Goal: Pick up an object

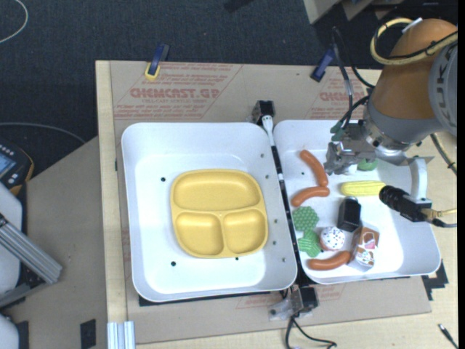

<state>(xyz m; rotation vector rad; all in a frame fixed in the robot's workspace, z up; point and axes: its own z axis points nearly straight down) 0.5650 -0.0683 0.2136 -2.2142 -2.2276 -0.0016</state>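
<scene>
Start at the side of the right bin point(430, 257) nearest you. The near sausage point(330, 261) lies there. A little picture box point(365, 247) touches its right end. Just behind the sausage sits a white ball point(333, 237) with dots, and a small green bit point(311, 244) is beside it.

A step farther back you find a green leaf toy point(304, 217) on the left and a black block point(350, 214) on the right. Behind those lie the middle sausage point(311, 193) and a yellow corn cob point(363, 188).

Farthest back is the far sausage point(314, 164), lying at a slant. The claw point(340, 162) hangs just to its right. You cannot tell if the claw is open or closed. A small green thing point(368, 164) peeks out on the claw's other side.

The far sausage looks like your best pick, since it is closest to the claw. It is likely a light toy, smooth and round, so it may roll or slip. Take it across its thin middle, not by the ends. It does not look easy to break.

The left bin point(149, 220) has just a yellow plate point(218, 213) in it.
</scene>
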